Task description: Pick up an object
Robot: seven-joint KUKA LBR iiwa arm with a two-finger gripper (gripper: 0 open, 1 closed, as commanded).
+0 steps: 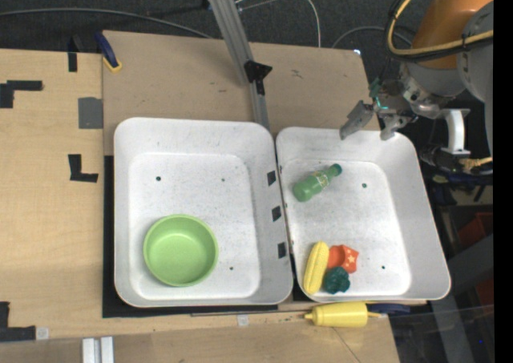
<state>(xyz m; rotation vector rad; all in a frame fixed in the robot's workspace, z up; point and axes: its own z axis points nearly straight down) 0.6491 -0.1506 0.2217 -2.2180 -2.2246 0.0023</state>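
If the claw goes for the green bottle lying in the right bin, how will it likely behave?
The green bottle lies on its side, round-bodied, so a nudge would probably roll it. It looks like smooth plastic, likely light and somewhat slippery. The claw is above the bin's far rim, apart from it.

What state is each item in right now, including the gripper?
gripper: open, above the right bin's far rim, holding nothing
green bottle: lying on its side in the right bin
green bowl: upright in the left bin
yellow corn: lying flat, beside the orange toy
yellow bottle: lying on the bench, outside the bins
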